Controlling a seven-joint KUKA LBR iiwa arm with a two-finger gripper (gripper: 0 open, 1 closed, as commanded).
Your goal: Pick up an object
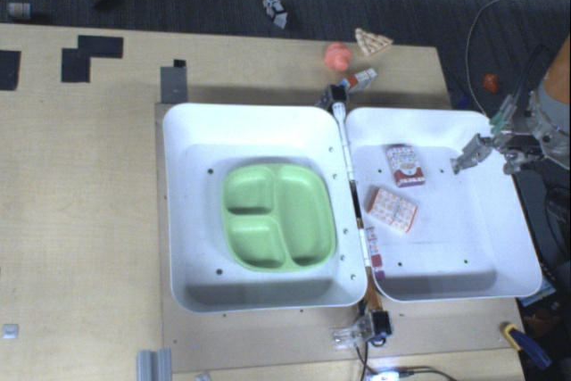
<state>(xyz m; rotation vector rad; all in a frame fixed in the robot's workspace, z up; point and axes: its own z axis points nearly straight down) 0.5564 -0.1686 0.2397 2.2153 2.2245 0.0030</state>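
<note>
- Tool (470,158): over right bin (464,277) near its right rim, holding nothing; finger spread cannot be told.
- Red-white carton (404,165), checkered packet (393,210): left half of right bin, apart.
- Green tray (278,216): left bin (183,210).
- Worktop (80,219): orange ball (337,56) beyond bins.

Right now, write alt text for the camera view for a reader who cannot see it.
A robot arm's claw hovers at the right bin's right edge, apart from two small patterned packets lying in it. The left bin holds a green divided tray.
</note>
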